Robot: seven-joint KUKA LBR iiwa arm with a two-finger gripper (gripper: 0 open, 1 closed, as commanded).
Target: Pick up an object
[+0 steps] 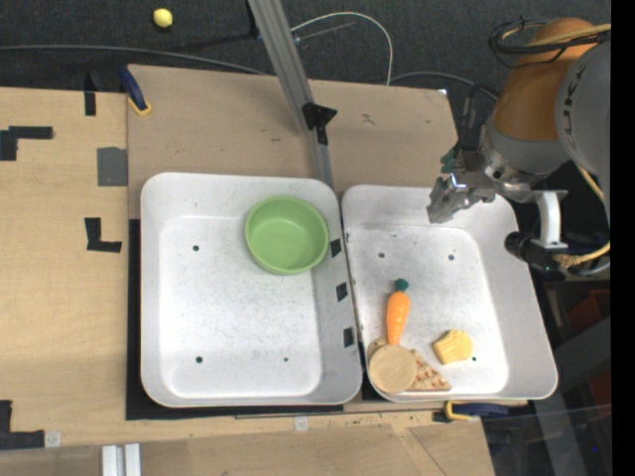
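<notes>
Arm's in from the right w/ the gripper (444, 203) hanging over the back edge of the right bin (516, 365). Can't tell from this angle if it's open or closed, the tip is just a dark blur. Nothing visibly in it.

Stuff to grab is all at the front of that bin, well apart from the gripper:
- carrot (397, 315), toy one, orange w/ a green top, lying roughly lengthwise front to back
- a tan disc (393, 368), cookie/bun type thing, touching the carrot's fat end
- waffle-ish piece (431, 376) tucked right against the disc, partly under it afaict
- yellow chunk (452, 346), prob toy cheese, sitting a bit apart from the rest

Left bin (159, 296) has just a green bowl (287, 234) near the back.

My take on handling: these look like light hard plastic play food, so weight is a non-issue but smooth = slippery. Carrot is prob the best bet imo: narrow, stiff, close across the middle of its width and it shouldn't squirt out much. Cheese is blocky w/ flat-ish sides and has free space round it, also decent. Disc looks too wide and flat to pinch easily, and it's crowded by the waffle + bin wall. Bowl would need a rim grab, thin wall, likely to tip.
</notes>
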